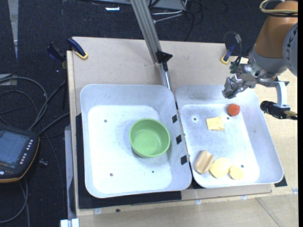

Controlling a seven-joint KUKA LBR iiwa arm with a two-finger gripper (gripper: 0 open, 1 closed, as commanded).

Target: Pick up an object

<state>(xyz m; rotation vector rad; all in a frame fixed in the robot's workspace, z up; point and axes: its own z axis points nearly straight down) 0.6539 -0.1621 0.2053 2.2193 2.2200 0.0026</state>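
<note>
We cannot tell the state of our claw [230, 91], poised above the right bin's [265, 141] far edge. The red ball [233, 109] lies just below it, a yellow block [215, 123] nearby.

Green bowl [150, 137] sitting mid left bin [94, 126], open floor lying all around it, right bin [265, 141] crowding along its near edge with yellow pieces [220, 167], red ball [233, 109] and yellow block [215, 123] standing near the far wall, bare middle lying between

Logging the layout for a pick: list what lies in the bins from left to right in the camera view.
Green bowl → tan bread piece → yellow cheese slice → red ball.
</note>
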